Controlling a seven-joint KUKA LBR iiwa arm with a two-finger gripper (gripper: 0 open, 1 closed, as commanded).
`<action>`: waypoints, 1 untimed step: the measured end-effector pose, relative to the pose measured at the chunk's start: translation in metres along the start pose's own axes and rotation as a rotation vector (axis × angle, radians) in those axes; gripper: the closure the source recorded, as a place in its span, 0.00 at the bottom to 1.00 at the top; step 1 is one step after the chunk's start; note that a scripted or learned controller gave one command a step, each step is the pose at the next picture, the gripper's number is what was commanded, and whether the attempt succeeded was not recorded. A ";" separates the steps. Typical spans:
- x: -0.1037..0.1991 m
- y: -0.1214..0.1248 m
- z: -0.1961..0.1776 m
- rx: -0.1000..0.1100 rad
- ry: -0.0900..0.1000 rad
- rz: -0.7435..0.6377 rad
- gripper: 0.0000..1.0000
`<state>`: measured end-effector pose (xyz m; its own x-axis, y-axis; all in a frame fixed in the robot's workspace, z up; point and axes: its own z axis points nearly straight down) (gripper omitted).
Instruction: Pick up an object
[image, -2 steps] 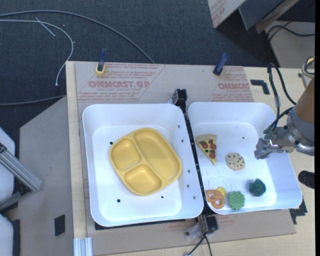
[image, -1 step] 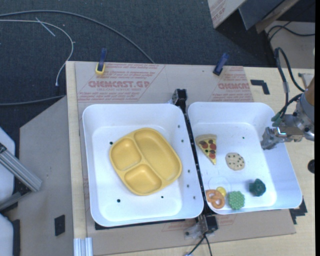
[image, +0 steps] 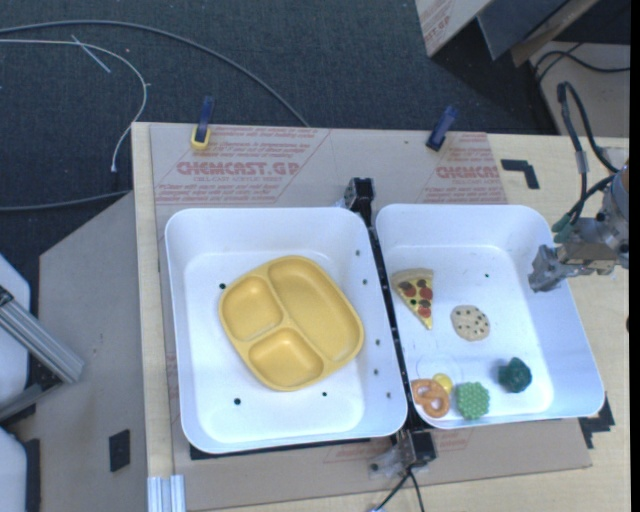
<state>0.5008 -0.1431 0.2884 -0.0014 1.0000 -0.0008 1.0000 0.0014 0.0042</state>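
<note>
Toy food (image: 470, 322) lies in the right bin (image: 575, 330) — a pizza slice (image: 416, 293), cookie, pretzel and two green pieces. The left bin (image: 190, 300) holds a yellow divided tray (image: 290, 320). The tool (image: 552, 266) hangs over the right bin's right rim — whether released or clenched, I cannot tell.
</note>
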 end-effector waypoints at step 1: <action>0.063 -0.005 0.009 0.007 0.005 -0.006 1.00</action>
<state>0.4961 -0.0803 0.2796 -0.0072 1.0000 0.0038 1.0000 0.0072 -0.0031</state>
